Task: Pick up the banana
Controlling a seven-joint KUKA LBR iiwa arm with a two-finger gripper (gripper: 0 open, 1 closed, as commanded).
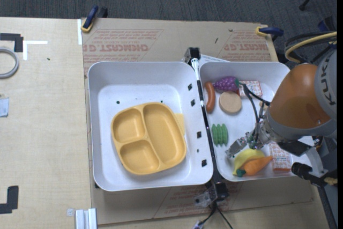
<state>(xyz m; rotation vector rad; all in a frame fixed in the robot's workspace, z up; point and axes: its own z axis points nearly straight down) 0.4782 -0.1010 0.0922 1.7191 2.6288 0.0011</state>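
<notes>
We see the banana lying at the right bin's front edge, touching a carrot, with the gripper just above it, nothing visibly pinched, so lifting remains undone, we judge.

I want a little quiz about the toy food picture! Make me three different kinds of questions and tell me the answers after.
1. True or false: the yellow three-part plastic plate lies in the right white bin.
2. Which toy touches the yellow plastic banana? A) purple grape bunch B) orange plastic carrot C) brown sausage
3. Fill in: the metal two-finger gripper hangs just above the ____.

Key
1. False; it lies in the left white bin.
2. B; the carrot lies against the banana in the right white bin.
3. Banana; whether it is gripped cannot be told.
</notes>
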